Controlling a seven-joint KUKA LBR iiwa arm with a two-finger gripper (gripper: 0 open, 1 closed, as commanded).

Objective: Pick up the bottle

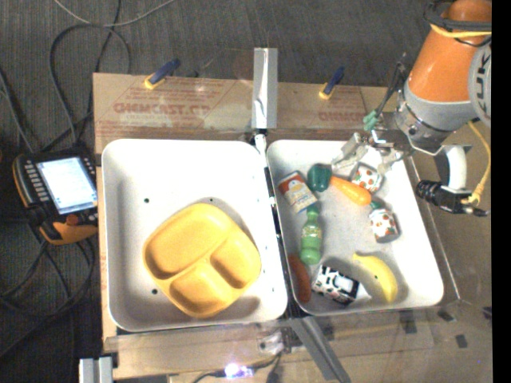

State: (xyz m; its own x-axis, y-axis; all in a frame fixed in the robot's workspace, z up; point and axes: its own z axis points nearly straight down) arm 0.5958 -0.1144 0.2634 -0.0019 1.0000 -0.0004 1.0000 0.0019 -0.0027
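Camera view: 1 bottle [310,238], perhaps 8 items.

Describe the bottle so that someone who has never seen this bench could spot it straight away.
Look in the right-hand white bin, the one crowded with small toys, not the one that holds the yellow divided plate. Near that bin's left wall, about halfway down, lies the bottle. It is small, pale green and see-through, lying between the red-labelled can above it and the black-and-white toy below.
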